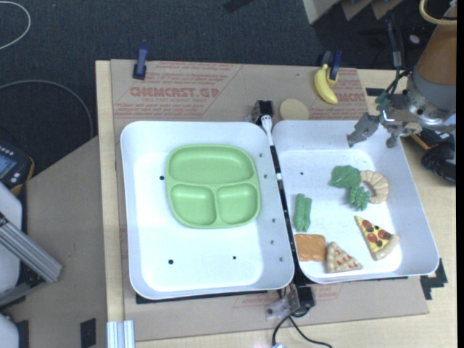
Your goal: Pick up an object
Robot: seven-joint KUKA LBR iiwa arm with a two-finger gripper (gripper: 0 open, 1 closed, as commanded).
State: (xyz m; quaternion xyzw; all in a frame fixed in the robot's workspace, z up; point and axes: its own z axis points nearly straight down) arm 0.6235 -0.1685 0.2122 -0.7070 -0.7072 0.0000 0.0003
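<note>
I see the gripper (377,130) above the back edge of the right bin (417,216), fingers spread and holding nothing. The toy broccoli (348,180), pizza slice (377,236) and green bean (302,212) lie in this bin. The left bin (138,194) carries a green divided plate (213,184).
</note>
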